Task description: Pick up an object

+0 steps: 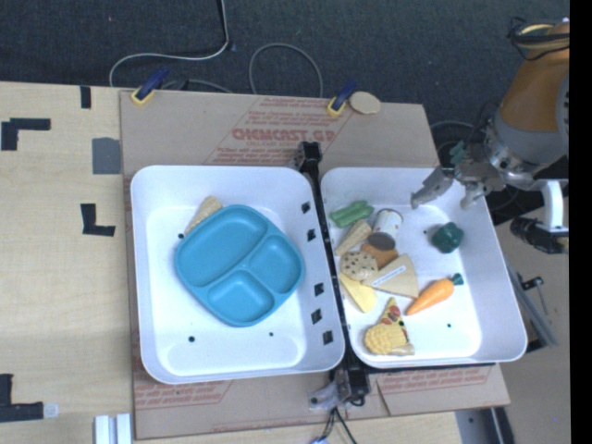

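My gripper [446,195] hangs over the far right part of the right bin [481,340]. Its two grey fingers [427,192] are spread open with nothing between them. Just below it lies a dark green lump [448,237]. Toy food is piled at the bin's left side: a green pod [351,214], a small white cup [388,220], a brown bun [378,245], a speckled cookie [356,265], a pale cheese wedge [398,276] and a yellow slice [359,294]. An orange carrot [432,294] and a waffle-like piece [388,336] lie nearer the front.
The left bin [157,340] holds a blue divided plate [240,263] with a tan piece [204,214] poking out from under its far edge. A black divider clip row [316,248] runs between the bins. Cables [222,26] trail behind the bench.
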Controlling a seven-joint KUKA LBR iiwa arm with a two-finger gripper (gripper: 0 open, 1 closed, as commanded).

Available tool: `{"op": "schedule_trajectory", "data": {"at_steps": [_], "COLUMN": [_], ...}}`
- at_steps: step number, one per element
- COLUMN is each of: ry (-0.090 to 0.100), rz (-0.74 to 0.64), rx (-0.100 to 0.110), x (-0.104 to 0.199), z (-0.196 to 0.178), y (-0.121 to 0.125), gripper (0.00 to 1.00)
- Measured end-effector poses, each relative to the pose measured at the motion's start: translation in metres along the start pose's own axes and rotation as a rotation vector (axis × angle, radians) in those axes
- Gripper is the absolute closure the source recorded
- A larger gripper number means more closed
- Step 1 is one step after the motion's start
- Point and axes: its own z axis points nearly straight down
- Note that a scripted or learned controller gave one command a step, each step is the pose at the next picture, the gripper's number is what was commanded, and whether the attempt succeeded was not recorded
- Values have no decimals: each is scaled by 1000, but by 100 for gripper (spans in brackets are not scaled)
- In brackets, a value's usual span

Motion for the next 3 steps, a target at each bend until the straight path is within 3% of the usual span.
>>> {"op": "schedule_trajectory", "data": {"at_steps": [1,2,3], "ry": [3,-2,-3], "rz": [-4,0,-6], "rx": [8,-3,6], "x": [55,48,87], "z": [91,130,129], "y": [-10,-18,58], "gripper": [0,0,0]}}
